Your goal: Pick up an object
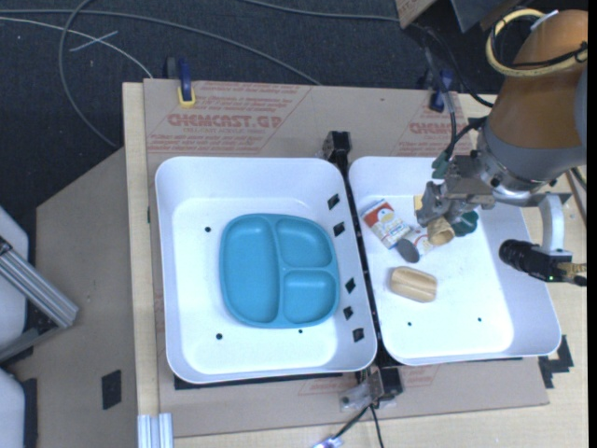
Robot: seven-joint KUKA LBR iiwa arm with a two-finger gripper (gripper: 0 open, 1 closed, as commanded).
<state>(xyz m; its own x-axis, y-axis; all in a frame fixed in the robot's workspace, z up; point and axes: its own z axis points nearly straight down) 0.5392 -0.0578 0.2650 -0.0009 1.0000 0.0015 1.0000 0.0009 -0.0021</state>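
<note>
On your left, the blue divided plate lies flat in the left bin, likely just clutter to choose from. Cross the divider and the right bin offers the red-and-white packet, a small grey piece and, nearer you, the tan bread-like roll, each lying loose. The tool hangs low over the cluster by the packet; you cannot tell its spread, and nothing visibly sits between it.
</note>
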